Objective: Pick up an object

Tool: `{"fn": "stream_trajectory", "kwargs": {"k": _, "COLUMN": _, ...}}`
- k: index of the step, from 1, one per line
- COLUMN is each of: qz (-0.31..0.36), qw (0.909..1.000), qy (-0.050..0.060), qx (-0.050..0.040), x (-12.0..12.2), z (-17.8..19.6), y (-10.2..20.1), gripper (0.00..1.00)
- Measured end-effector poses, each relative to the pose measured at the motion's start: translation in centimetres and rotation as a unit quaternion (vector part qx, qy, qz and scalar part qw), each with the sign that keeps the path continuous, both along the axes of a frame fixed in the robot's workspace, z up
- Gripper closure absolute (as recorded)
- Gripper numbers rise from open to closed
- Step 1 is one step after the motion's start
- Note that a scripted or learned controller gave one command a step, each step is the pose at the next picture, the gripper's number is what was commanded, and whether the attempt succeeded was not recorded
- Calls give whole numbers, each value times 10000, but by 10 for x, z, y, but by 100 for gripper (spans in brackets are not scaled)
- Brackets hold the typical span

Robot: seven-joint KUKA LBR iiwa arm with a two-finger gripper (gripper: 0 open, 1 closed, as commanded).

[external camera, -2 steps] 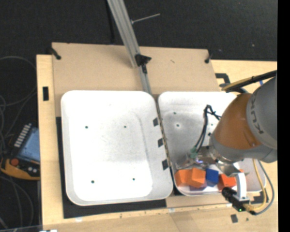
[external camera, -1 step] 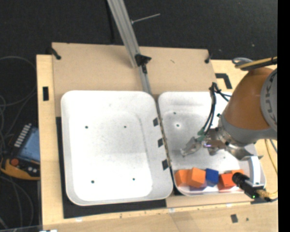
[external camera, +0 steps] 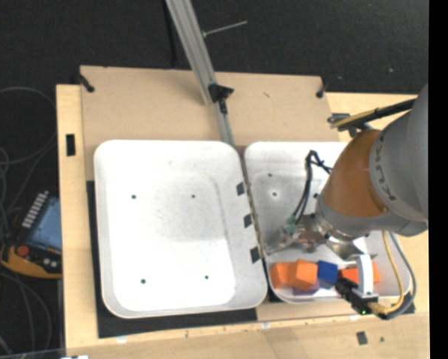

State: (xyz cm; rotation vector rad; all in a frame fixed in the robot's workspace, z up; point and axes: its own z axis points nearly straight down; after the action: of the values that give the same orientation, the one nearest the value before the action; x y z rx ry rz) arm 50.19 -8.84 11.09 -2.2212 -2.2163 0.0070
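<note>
Sitting on the bench at left, a white left bin (external camera: 171, 223), with a grey rail (external camera: 197, 47) slanting down to the divider. Lying along the near wall of the right bin (external camera: 272, 167): an orange block (external camera: 292, 274) touching a blue block (external camera: 327, 272). Reaching in from the right, the arm (external camera: 373, 185), with its gripper (external camera: 304, 234) hovering just above the blocks, grip unclear.

Arm (external camera: 388, 174): reaches in from the right, angled downward.
End effector (external camera: 302, 234): low, under the wrist's orange band.
</note>
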Motion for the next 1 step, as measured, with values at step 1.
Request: {"fn": "stream_trajectory", "kwargs": {"k": 1, "qz": 2, "qw": 10000, "qy": -24, "qx": 0, "x": -18, "z": -4, "y": 2, "gripper": 0}}
